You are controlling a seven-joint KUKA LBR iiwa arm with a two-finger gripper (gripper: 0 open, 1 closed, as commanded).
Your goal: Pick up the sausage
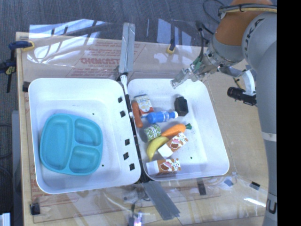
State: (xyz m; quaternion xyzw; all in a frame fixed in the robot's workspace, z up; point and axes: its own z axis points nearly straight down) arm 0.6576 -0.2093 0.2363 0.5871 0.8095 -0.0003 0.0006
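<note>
Wooden bench (pixel 66 62), two white bins (pixel 35 98) side by side, clear plastic sheet (pixel 155 32) beneath

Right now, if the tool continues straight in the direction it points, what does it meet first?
The tool points down-left over the right bin's far rim. Going on, it would probably first meet the small carton beside the sausage, though depth is unclear.

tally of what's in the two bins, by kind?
Left bin:
Blue divided tray: 1

Right bin:
Sausage: 1
Blue bottle: 1
Carrot: 1
Banana: 1
Black block: 1
Green round item: 1
Small cartons: 3

Total: 10
</note>
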